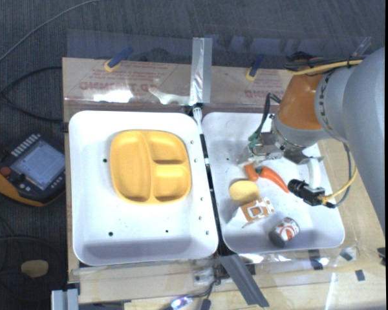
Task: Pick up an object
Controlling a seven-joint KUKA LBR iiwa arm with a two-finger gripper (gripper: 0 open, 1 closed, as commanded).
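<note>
I see the gripper (265,152) low in the right bin (330,228), the carrot (270,176) just below it, touching or nearly. The wrist hides the jaws; I cannot tell their state.

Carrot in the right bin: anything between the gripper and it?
Nothing visible stands between them. The gripper sits right above the orange carrot, at its green-topped end. The yellow lemon-like object lies just beside the carrot toward the left bin, close enough to crowd a grasp, but not on top of it.
</note>
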